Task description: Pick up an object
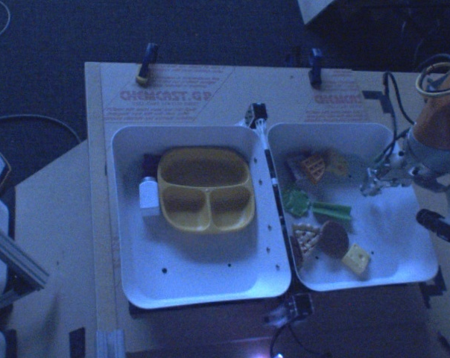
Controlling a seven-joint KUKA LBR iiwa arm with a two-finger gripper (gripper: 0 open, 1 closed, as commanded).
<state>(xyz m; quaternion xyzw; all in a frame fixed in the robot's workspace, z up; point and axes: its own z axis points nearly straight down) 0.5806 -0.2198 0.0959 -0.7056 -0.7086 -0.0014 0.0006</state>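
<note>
The right bin (pixel 393 233) holds several small toys. An orange piece (pixel 312 167) and a yellow piece (pixel 336 164) lie at its back left. A green toy (pixel 314 206) lies in the middle left. A pale ridged piece (pixel 306 237), a brown round piece (pixel 333 239) and a yellow cheese cube (pixel 357 259) sit near the front. My gripper (pixel 373 183) hangs low over the right bin's back right part, right of the yellow piece and apart from every toy. Nothing shows in it.
The left bin (pixel 135 259) carries a yellow divided plate (pixel 206 189) with a small white bottle (pixel 149 196) at its left side. The grey arm with its orange band (pixel 437 125) reaches in over the right bin's right rim. Black clamps (pixel 315 67) stand on the bench's far edge.
</note>
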